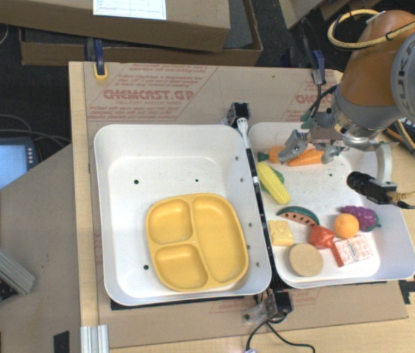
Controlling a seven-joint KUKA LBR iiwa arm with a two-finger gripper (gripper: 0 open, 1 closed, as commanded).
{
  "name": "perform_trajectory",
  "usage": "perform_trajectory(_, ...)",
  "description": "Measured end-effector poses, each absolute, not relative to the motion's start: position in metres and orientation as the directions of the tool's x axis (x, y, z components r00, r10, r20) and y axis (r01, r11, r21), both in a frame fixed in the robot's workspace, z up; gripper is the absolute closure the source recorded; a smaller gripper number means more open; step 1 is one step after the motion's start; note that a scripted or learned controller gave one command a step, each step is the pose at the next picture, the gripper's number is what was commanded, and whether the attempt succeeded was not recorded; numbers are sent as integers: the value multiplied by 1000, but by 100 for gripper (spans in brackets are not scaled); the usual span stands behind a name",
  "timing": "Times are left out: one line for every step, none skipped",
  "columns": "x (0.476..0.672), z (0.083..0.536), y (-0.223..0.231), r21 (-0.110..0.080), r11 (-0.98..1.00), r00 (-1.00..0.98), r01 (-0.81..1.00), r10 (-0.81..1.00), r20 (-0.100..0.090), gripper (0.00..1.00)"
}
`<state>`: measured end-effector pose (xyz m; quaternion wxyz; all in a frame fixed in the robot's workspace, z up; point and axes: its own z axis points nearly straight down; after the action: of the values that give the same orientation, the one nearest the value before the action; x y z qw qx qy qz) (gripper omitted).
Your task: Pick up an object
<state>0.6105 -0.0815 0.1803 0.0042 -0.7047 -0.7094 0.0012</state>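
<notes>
Jaws (pixel 303 147) low over the carrot (pixel 307 157) in the right bin (pixel 391 267).
Carrot lies right at the tips; spread or pinching, I cannot tell.

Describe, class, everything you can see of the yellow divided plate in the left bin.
The yellow divided plate is a rounded rectangle, apparently of matte plastic, with three compartments: two smaller ones on the left side and one long one on the right. All three hold nothing. It lies flat, turned slightly askew, on the floor of the left bin, toward the near right corner. Nothing else touches it, and the gripper is over the other bin.
</notes>
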Motion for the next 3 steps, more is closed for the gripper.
perform_trajectory(657,81,-183,3,-5,5,1000,1000,-4,0)
perform_trajectory(602,86,-219,-1,-2,2,1000,1000,10,0)
perform_trajectory(551,84,-178,-7,0,0,1000,1000,4,0)
